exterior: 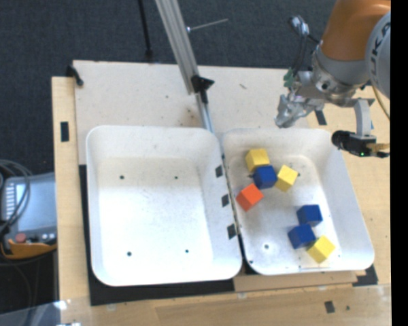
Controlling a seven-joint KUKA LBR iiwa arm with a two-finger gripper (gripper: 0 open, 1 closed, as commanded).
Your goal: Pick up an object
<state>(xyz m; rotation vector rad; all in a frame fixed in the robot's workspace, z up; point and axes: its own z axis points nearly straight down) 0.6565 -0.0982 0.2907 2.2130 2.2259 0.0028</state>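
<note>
The right bin (347, 195) holds several small blocks. A yellow block (257, 159), a blue block (264, 176) and a second yellow block (286, 177) cluster near its back left, with an orange block (250, 196) just in front of them. Two blue blocks (309, 214) (301, 236) and a yellow block (320, 248) lie toward the front right. My gripper (286, 117) hangs above the bin's back rim, up and to the right of the cluster, with nothing seen between its fingers.
The left bin (156, 202) lies beside the right one, sharing a middle wall. A slanted metal post (180, 43) rises from the bench behind the bins. The arm (350, 32) comes in from the upper right.
</note>
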